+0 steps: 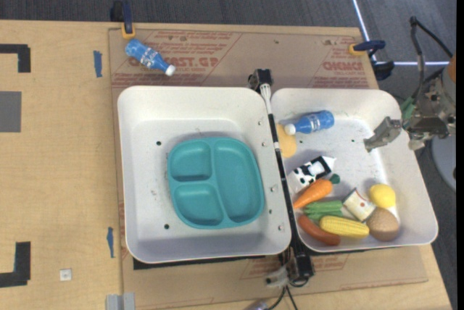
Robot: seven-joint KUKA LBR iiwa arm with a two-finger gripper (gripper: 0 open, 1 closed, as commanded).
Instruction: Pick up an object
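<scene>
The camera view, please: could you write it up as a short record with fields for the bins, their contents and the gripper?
left bin: holds a teal divided plate
right bin: blue bottle, black-and-white toy, carrot, corn, lemon, potato
outside bins: second blue bottle on the board behind the left bin
gripper: above the right bin's far right side, nothing between its fingers

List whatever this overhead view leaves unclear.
- Claw: small and blurred over the right bin; its grip state is unreadable.
- Arm: cut off by the right edge.
- Yellowish item: partly hidden behind the divider between the bins.
- Red toy: largely covered by the corn.
</scene>
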